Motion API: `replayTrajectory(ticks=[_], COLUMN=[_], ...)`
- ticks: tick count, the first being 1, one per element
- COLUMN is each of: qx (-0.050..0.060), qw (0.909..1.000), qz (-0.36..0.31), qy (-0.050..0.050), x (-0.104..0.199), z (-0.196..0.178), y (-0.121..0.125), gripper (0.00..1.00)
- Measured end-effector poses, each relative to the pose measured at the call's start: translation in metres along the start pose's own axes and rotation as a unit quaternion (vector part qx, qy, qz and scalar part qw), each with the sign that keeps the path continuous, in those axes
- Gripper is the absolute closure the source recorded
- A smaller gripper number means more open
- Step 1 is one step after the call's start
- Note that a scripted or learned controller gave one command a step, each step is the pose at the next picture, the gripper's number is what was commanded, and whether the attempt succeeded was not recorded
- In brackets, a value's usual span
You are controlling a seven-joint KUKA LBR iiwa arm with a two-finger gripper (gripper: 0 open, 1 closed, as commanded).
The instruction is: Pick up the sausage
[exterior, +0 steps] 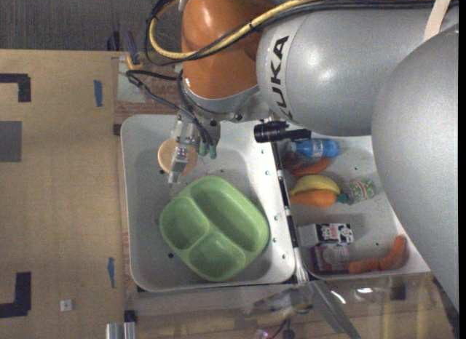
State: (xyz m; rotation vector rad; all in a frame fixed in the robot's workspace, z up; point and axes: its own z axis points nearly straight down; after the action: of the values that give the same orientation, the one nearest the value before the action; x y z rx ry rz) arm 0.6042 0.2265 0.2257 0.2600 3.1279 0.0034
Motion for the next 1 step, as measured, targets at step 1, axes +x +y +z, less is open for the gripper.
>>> replayTrajectory(ticks=[1], qx=[-0.001], qw=[0.9929], qz=[-0.119], qy=[-0.003], x=[-0.0216], z=[-0.0399], y=[-0.0398], gripper=[1.00])
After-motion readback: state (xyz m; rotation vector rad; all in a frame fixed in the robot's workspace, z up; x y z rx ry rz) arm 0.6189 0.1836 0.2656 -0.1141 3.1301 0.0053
